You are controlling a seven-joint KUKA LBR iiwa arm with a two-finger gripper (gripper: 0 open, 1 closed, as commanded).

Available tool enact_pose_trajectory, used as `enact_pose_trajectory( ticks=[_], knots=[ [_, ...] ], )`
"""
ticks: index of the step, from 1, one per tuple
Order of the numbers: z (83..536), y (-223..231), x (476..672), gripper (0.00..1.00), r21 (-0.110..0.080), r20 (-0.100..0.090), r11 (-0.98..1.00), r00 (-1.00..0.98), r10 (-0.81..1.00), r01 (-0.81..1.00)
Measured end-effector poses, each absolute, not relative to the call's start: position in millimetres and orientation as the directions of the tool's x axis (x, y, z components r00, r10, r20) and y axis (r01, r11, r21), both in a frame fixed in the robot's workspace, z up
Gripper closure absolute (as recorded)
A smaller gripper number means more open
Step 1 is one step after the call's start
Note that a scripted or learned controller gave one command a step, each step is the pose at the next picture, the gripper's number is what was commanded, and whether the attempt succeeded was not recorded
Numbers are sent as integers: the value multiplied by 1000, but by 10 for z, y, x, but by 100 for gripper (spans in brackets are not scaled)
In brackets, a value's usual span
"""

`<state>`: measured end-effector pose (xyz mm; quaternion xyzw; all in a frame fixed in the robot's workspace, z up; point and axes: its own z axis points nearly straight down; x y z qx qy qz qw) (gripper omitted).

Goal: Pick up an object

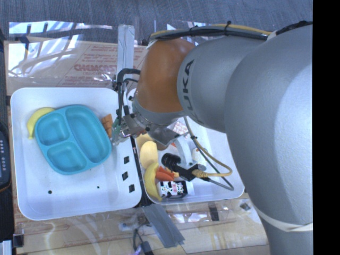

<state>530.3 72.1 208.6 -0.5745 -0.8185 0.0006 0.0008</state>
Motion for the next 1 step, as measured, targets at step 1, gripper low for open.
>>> enact_pose_trajectory(
  ticks=[1],
  knots=[
    [2902, 516, 5276, 100, 3, -4, 776, -776, 631, 631]
  ],
)
